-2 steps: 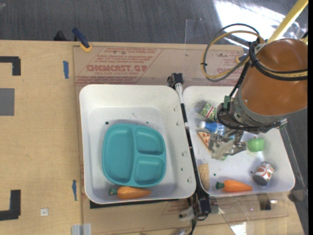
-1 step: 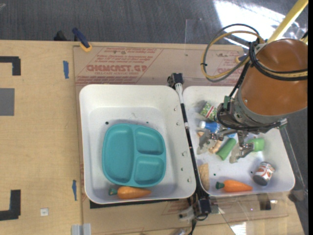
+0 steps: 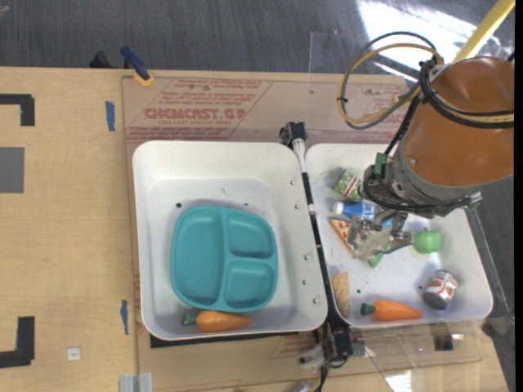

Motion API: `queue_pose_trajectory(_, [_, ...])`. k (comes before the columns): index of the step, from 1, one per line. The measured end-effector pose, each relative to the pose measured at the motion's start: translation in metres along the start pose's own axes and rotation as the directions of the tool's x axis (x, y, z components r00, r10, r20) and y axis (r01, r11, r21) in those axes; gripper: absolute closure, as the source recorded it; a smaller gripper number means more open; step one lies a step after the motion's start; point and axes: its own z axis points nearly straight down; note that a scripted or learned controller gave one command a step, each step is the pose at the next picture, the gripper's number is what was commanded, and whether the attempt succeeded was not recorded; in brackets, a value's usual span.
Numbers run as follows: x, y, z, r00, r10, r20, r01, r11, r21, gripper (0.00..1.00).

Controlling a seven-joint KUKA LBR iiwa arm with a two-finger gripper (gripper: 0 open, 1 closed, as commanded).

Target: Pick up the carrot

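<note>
**Carrot not yet lifted; arm hung over right bin**

The gripper [image 3: 382, 239] hovered over the middle of the right bin [image 3: 478, 256], its claw pointing down among small clutter; whether the claw stood wide or narrow could not be told. Nothing orange showed in it. One carrot [image 3: 394, 309] lay on the bin floor at about six o'clock from the claw, near the front wall and apart from it. A second carrot [image 3: 221, 320] lay in the left bin [image 3: 155, 219], at six o'clock from the teal divided plate [image 3: 223, 258]. A small can [image 3: 440, 288] sat just at three o'clock from the nearer carrot. By my judgement the pick was all left to do: descent, closing and lift.
</note>
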Motion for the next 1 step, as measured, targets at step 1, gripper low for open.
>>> queue_pose_trajectory(1, [-0.0001,0.0002,0.0004,1.000,0.000,0.000,0.000,1.000,-0.001,0.00])
